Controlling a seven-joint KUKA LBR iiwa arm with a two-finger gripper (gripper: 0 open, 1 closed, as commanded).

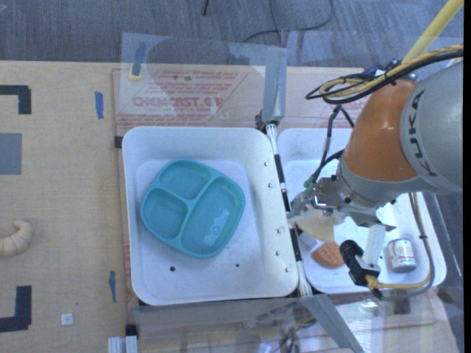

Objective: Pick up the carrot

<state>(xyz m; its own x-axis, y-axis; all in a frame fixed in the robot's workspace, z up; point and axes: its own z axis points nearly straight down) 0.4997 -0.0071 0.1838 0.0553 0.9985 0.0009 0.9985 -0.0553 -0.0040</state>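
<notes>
The arm's gripper (318, 206) hangs low over the right bin (434, 267), whether clenched or released is impossible to tell. The carrot (327, 255) lies just nearer, beside a small can (402, 254), likely its target.

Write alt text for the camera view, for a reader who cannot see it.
A grey KUKA arm with an orange band hangs over the right white bin, above an orange carrot piece and a small silver can. The left white bin holds a teal divided plate.
</notes>
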